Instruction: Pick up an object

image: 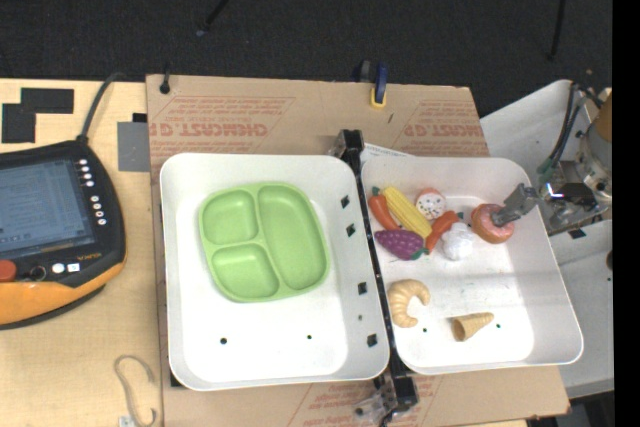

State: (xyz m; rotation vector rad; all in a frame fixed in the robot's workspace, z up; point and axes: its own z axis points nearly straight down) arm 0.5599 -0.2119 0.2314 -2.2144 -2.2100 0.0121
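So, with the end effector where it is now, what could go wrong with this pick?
1. The end effector sits at the pink donut, near the right bin's wall; it may scrape that wall.
2. The donut lies close to the white ball and the other toys, so a push could shift them.
3. The donut looks round and flat, so it may slip out.

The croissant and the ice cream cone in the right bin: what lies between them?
In the camera view, only bare white bin floor lies between the croissant and the ice cream cone.
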